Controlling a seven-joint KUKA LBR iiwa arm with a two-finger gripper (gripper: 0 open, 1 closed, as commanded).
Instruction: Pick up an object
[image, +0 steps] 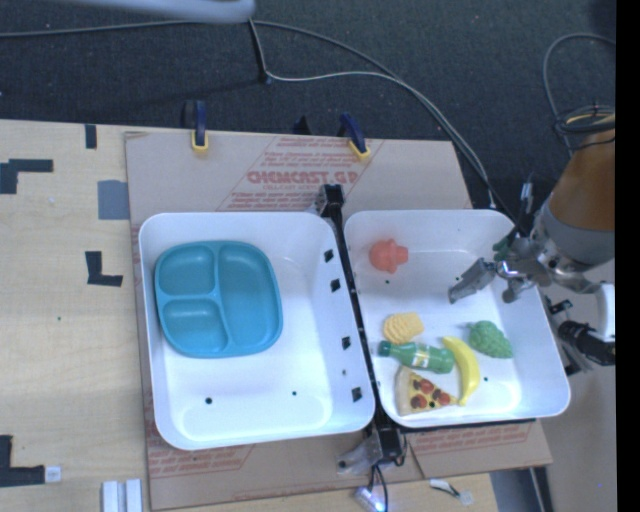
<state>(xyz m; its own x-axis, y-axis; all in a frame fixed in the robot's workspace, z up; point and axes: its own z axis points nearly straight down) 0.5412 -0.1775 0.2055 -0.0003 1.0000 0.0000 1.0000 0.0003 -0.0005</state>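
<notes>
The gripper (492, 280) is seen at the right bin's (440, 222) right side, above the upper right part of the bin floor. Its two fingers are spread apart, one reaching left toward the bin's middle and one shorter near the wrist; nothing is seen between them.

Six toy food items are located in the right bin. A green broccoli piece (490, 339) lies just below the gripper, apart from the fingers, and is the nearest item to them. A yellow banana (464, 366) lies just left of the broccoli, close beside it. A green bottle (417, 354) lies on its side, its end near the banana's upper end. A yellow corn piece (403, 326) rests just above the bottle. A pizza slice (424, 391) lies below the bottle, beside the banana's lower end. An orange-red item (388, 255) lies alone in the bin's upper left, well apart from the gripper.

A blue divided plate (216, 297) is placed in the left bin (250, 410).
</notes>
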